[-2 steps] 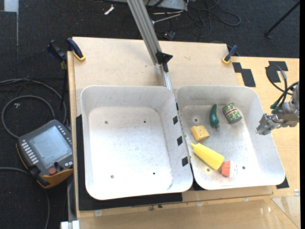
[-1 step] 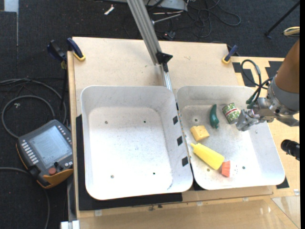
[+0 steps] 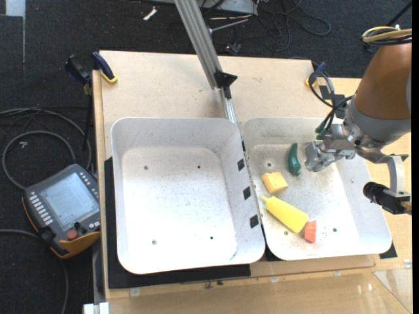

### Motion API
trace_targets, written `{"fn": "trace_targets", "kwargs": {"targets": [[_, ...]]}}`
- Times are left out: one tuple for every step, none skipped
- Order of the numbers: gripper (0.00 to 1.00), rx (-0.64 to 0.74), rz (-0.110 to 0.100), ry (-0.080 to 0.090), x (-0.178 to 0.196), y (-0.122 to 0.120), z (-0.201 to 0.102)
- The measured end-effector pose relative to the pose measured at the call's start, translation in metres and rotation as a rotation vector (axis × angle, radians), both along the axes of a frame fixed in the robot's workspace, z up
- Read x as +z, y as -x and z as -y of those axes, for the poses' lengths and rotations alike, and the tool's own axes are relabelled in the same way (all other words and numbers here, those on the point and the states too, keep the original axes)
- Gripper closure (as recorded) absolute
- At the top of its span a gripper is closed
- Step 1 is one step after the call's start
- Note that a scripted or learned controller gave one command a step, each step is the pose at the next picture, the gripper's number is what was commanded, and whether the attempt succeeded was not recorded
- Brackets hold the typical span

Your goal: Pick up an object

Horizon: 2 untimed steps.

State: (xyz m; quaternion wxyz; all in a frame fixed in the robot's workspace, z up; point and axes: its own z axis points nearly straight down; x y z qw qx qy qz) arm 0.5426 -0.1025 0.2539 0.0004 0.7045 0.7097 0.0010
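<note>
The grey arm (image 3: 386,84) reaches in from the right, wrist angled down.

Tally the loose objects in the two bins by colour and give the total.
Yellow: 2, a block and a long bottle-shaped piece, both in the right bin
Green: 1, a curved piece beside the gripper
Red-orange: 1, a small piece
Total: 4

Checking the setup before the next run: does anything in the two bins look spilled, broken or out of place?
Nothing stands out. The right bin holds a green object, a yellow block, a yellow bottle lying on its side, and a small red piece, all loose on the floor. The left bin sits square beside it.
</note>
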Motion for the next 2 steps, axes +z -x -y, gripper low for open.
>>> {"fn": "trace_targets", "kwargs": {"targets": [[1.00,0.000,0.001,0.000,0.003,-0.023,-0.045],[1.00,0.001,0.000,-0.001,0.004,-0.044,-0.104]]}}
